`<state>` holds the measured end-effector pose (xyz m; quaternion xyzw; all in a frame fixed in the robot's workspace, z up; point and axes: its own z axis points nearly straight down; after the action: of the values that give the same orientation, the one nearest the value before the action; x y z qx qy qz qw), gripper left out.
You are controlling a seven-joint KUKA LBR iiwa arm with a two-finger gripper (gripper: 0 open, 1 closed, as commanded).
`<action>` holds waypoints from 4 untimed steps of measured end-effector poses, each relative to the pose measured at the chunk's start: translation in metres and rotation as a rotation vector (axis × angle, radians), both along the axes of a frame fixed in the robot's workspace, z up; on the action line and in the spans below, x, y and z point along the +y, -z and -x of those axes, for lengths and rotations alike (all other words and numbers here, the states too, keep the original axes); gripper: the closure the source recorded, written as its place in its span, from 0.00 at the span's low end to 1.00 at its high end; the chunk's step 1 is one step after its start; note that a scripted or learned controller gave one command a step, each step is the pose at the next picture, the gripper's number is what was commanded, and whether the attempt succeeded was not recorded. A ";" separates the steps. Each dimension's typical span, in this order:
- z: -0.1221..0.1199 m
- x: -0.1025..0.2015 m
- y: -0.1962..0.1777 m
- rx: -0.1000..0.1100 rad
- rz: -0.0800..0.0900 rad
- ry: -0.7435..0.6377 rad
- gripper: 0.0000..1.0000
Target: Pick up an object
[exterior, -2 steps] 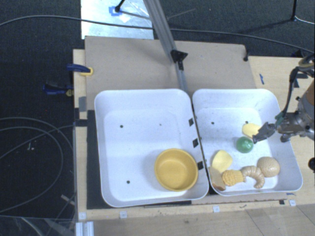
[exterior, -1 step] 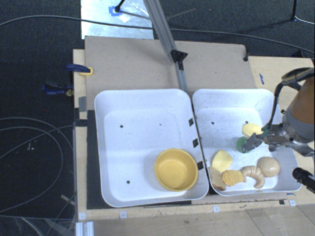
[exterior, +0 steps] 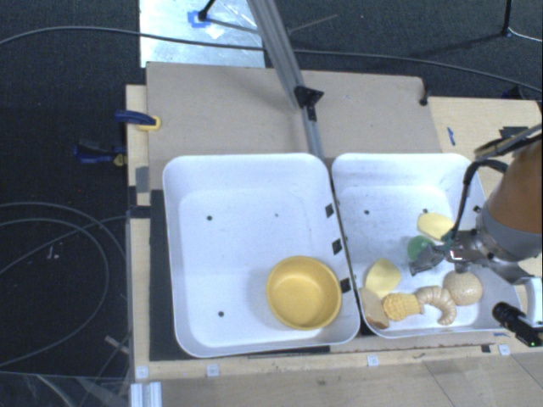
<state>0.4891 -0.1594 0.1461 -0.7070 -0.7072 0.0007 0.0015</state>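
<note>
- Dark carpet floor (exterior: 68,49) with loose black cables surrounds a tan bench (exterior: 229,108); blue clamps sit at its left edge.
- Left bin (exterior: 212,193) holds a yellow bowl (exterior: 304,292) near its front right corner.
- Right bin (exterior: 382,185) holds a corn cob (exterior: 401,306), yellow pieces, a green object (exterior: 418,246) and beige toys.
- Arm (exterior: 517,202) enters right; gripper (exterior: 437,257) is low beside the green object, grip state cannot be told.

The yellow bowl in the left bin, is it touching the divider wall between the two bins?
Cannot tell. In the camera view, the yellow bowl sits at the left bin's right side, its rim overlapping the shared wall from this slanted angle, so neither contact nor a gap shows plainly.
</note>
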 end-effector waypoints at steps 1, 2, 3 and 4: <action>0.001 0.000 0.052 0.000 0.000 0.000 0.00; -0.002 0.000 0.039 -0.007 0.003 -0.001 1.00; -0.014 -0.002 -0.015 -0.011 0.003 -0.005 1.00; -0.020 -0.007 -0.060 -0.010 0.003 -0.005 1.00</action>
<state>0.5088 -0.1669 0.2066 -0.7054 -0.7088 -0.0015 -0.0032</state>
